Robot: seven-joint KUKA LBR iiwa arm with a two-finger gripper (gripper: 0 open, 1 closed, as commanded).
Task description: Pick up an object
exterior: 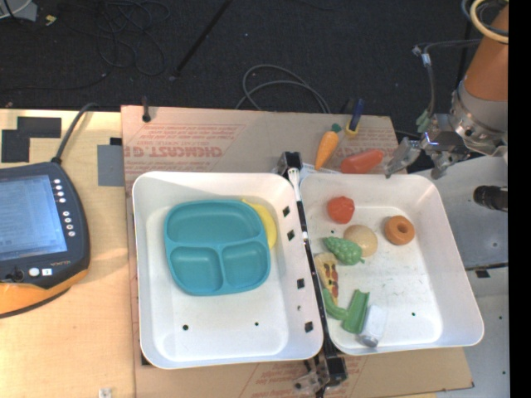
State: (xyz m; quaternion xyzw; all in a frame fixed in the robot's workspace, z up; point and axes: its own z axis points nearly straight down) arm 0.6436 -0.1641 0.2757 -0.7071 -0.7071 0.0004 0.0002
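Red tomato lies in the right bin, left of the empty, open jaws.

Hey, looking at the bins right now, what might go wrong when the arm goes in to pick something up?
Crowding: the red tomato, beige ball and green leafy piece lie packed together in the right bin, so the pincer may nudge neighbours instead of closing on one. The round toys could also roll away when touched. The doughnut sits apart and looks easier.
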